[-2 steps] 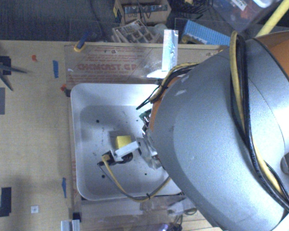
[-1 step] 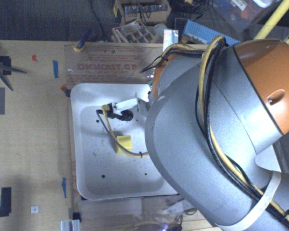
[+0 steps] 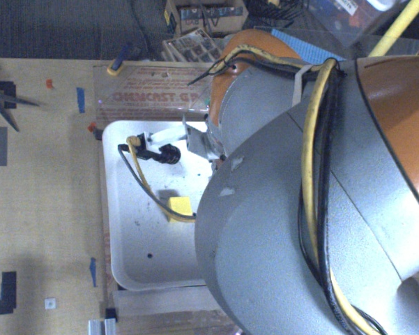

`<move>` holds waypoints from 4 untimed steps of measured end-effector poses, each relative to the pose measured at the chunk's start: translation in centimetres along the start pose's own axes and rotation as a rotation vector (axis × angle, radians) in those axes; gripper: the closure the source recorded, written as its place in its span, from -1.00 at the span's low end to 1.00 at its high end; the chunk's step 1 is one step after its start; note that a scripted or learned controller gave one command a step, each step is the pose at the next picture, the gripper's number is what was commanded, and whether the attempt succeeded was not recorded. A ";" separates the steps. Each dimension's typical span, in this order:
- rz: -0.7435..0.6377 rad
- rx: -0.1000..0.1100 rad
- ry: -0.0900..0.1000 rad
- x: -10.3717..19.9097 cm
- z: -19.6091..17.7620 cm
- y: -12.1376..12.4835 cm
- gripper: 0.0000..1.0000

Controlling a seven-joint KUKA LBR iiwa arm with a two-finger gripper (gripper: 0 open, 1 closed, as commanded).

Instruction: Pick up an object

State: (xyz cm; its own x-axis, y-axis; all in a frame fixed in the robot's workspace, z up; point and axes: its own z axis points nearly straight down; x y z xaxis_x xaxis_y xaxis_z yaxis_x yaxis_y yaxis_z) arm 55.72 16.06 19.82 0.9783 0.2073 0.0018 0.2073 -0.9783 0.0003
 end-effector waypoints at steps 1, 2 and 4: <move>0.002 0.001 0.004 -0.4 10.8 4.9 1.00; 0.008 0.000 -0.001 2.1 0.0 3.9 1.00; 0.006 0.002 -0.006 1.9 9.4 6.1 1.00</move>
